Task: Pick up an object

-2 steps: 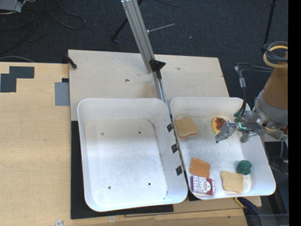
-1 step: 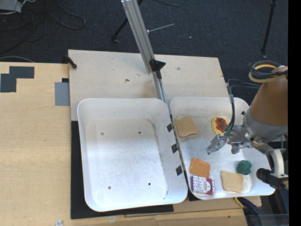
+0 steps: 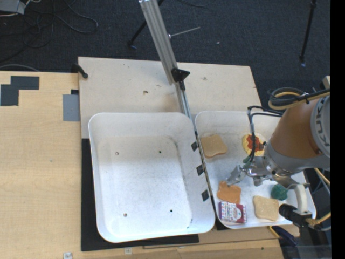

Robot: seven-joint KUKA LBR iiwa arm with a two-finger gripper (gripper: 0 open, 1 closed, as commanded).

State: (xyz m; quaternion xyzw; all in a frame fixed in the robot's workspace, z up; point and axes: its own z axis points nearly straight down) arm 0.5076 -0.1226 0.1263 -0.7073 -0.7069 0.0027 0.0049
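The hand (image 3: 235, 178) hung low inside the right bin (image 3: 233, 124), its thin metal fingers (image 3: 233, 176) pointing toward nine o'clock, their tips just above the orange toast-shaped piece (image 3: 229, 192). I could not tell from where I stood whether the fingers were spread or pressed together, and nothing showed between them. Behind them the grey wrist rose toward three o'clock into the arm's orange band (image 3: 297, 131).

Around the hand, the right bin held several small things. The orange piece lay at six o'clock of the fingertips, and just below it, touching or nearly so, sat a small packet with a red and white label (image 3: 232, 212). At four o'clock lay a pale bread slice (image 3: 266, 208) near the bin's lower edge, with a green object (image 3: 279, 191) just beside it, partly hidden by the wrist. At eleven o'clock lay a tan bread slice (image 3: 213, 145), well apart from the fingers. At one o'clock sat a red and yellow item (image 3: 253, 143), too partly covered by cable to identify.

The left bin (image 3: 108, 198), at nine o'clock, showed only dark specks. Both bins rested on the pale counter (image 3: 129, 85), with a metal rail (image 3: 160, 34) slanting up toward twelve o'clock.
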